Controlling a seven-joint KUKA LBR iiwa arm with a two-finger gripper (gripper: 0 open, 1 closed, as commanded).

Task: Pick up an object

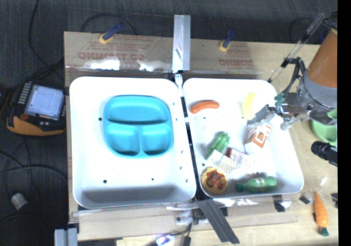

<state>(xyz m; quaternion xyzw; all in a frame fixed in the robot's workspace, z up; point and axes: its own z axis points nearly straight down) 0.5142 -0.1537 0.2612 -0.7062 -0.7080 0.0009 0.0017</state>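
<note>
My gripper (262, 116) hangs over the right side of the right bin (285, 154), reaching in from the right. Just below it lies a small orange-and-white carton (258, 136), and a pale yellow piece (248, 104) lies just to its upper left. Also in this bin are an orange sausage (204, 106), a green pickle (219, 142), white packets (231, 158), a round pizza-like piece (214, 180) and a green bottle (256, 184) on its side. Nothing shows held in the gripper.
The left bin (88, 146) holds a blue divided tray (137, 124). On the bench to the right of the bins are a green bowl (327, 125), a black thing (327, 152) and an orange carrot (321, 215). A handheld screen device (39, 105) lies at far left.
</note>
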